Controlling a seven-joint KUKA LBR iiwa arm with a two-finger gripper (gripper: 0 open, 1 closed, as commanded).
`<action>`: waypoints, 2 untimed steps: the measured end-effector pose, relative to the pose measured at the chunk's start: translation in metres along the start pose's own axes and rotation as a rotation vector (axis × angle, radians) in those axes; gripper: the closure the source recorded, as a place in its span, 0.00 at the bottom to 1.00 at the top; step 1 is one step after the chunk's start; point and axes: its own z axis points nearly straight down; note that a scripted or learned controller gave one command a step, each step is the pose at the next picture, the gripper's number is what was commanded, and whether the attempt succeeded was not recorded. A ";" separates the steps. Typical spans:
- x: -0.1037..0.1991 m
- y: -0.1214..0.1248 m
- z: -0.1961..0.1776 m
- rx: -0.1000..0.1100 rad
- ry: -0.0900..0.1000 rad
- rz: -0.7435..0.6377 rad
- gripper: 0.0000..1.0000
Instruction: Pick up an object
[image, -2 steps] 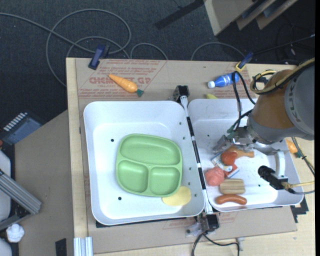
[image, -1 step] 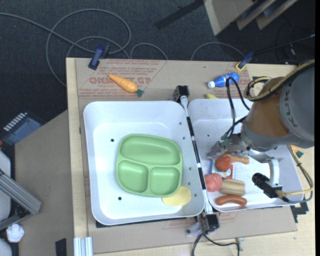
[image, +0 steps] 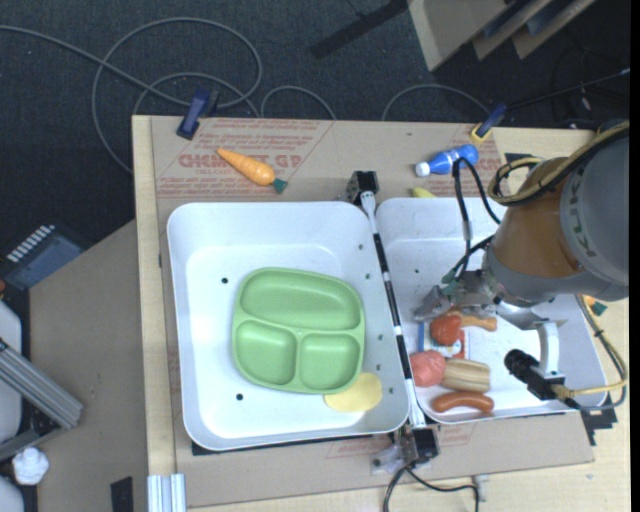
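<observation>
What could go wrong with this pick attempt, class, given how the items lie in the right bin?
1. The gripper sits low over a tight cluster: a red piece, a pink item, a tan roll and a sausage. It may nudge neighbours instead of grasping one.
2. The cluster lies near the right bin's divider edge, so a pushed item could jam against the wall.

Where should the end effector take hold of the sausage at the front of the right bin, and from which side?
Grip the sausage across its middle, coming straight down from above. It lies flat and long, roughly left to right, so its narrow width suits a two-finger close. The bin wall sits close along its near side and the bread roll along its far side, so room there looks tight.
</observation>
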 end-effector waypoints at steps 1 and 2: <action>-0.001 -0.006 0.000 0.001 0.001 -0.001 0.00; -0.002 -0.006 -0.010 -0.001 -0.001 0.001 1.00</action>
